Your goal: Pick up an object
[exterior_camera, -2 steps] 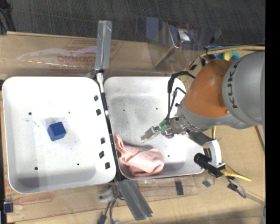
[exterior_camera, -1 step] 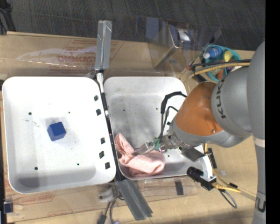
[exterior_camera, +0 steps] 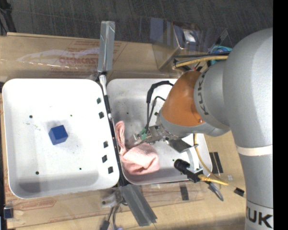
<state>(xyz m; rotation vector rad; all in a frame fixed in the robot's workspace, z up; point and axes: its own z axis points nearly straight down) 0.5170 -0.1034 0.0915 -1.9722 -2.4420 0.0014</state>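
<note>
Gripper (exterior_camera: 143, 136) hangs over the pink cloth (exterior_camera: 140, 158), its state unclear; "KUK" shows on the arm (exterior_camera: 257, 218).

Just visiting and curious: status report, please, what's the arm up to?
Gripper low in right bin, just above pink cloth. Grasp not confirmed. Blue cube alone in left bin. Arm's bulk covers right bin's far side.

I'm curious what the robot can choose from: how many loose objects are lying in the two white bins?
2. A blue cube lies in the left bin; a pink cloth lies in the right bin. The arm may hide more.
</note>
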